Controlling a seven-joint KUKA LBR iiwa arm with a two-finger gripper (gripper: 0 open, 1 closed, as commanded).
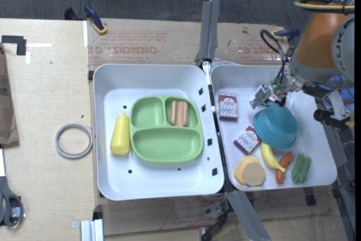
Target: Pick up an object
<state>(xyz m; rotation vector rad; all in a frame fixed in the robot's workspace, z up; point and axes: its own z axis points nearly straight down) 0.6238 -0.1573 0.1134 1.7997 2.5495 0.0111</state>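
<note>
My gripper (264, 97) hangs over the right bin (321, 178), near its back middle. It sits just above and left of an upturned blue bowl (276, 127) and right of a small red box (228, 106). Nothing shows in its grasp. Below the bowl lie a second small red and white box (246, 140), a banana (271, 158), a carrot (282, 166), a green vegetable (301, 168) and two tan round pieces (250, 171). The arm's orange band (318, 39) is at the upper right.
The left bin (107, 178) holds a green divided plate (166, 147) with a hot dog (179, 113) in its back right section, and a yellow bottle (119, 134) beside it. A grey ring (58, 140) and scissors (10, 207) lie on the bench at the left.
</note>
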